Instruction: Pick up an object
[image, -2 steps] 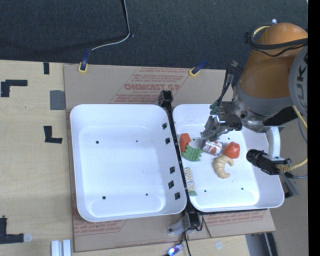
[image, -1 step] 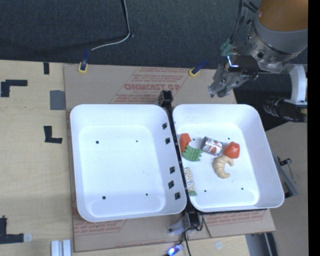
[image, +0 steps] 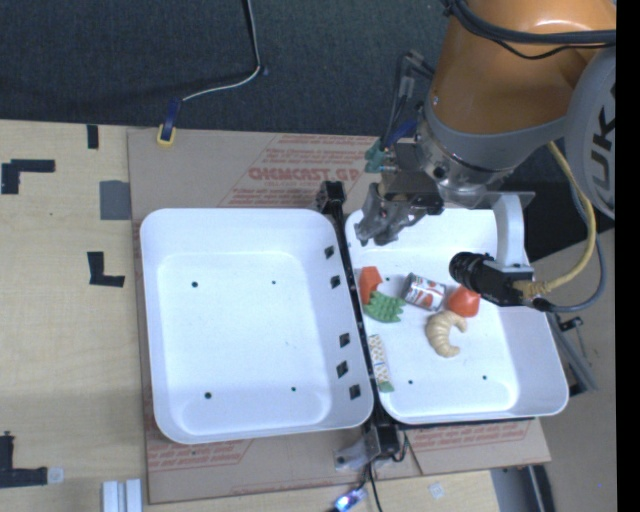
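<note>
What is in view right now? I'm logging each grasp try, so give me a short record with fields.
pincer: above the far left part of the right bin, at, nothing seen between its fingers
right bin contents: croissant, small can, green toy, orange piece, red piece, patterned strip
left bin: white, dark dots on its floor

Two white bins: left bin, right bin. In right bin: one croissant, one small can, one green toy piece, two orange-red pieces, one patterned strip by divider. One gripper.
</note>
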